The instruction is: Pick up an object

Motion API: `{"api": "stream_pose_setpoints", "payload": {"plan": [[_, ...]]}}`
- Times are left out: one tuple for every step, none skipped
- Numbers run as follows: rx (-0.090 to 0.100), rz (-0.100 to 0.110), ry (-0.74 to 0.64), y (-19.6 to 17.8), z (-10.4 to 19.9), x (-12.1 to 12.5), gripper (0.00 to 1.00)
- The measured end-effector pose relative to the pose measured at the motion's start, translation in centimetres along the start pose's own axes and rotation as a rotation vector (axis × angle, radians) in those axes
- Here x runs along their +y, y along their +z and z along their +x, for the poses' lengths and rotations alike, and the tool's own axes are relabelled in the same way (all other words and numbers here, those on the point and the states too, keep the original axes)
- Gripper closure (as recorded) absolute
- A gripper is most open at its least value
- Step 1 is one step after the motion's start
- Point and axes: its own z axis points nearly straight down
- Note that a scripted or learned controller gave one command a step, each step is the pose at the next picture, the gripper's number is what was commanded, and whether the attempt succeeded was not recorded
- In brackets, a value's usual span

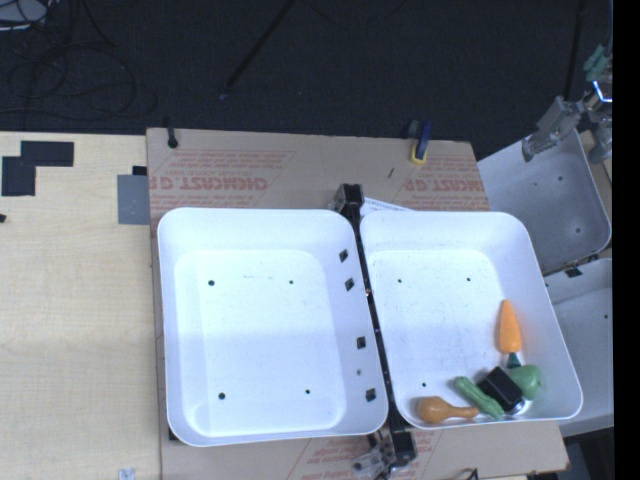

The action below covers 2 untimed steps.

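Camera view looks down on a pale wooden desk (70,318). A brown cardboard sheet (260,173) printed with red lettering covers the desk's right part. Two shallow white bins sit on the cardboard side by side, their inner walls touching along a dark seam fitted with small black clips (350,284).

The left bin (168,268) lies toward the middle of the desk, its floor showing a few small dark holes. The right bin (450,224) lies toward the desk's right edge, and all the loose objects are gathered in its near right corner. A grey metal plate (545,203) leans beyond the far right corner of that bin.

Of the objects to pick, an orange carrot-shaped piece (509,326) lies along the bin's right wall, slightly apart from the rest. Nearer the front, a green elongated toy (476,392) lies at a slant, touching a black block (501,389) that rests partly over it. A green rounded piece (526,377) sits just beside the block, against the right wall. An orange gourd-shaped toy (444,409) lies by the front wall, just beside the green elongated toy.

A small yellow and blue clamp (420,144) grips the cardboard's far edge.

Whether the pincer is spread or pressed together cannot be told.
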Motion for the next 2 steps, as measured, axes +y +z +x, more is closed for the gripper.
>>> {"api": "stream_pose_setpoints", "payload": {"plan": [[0.001,0.002,0.001,-5.8,5.3,-3.1,0.00],[-0.001,0.011,0.008,-2.4,2.7,5.9,0.00]]}}
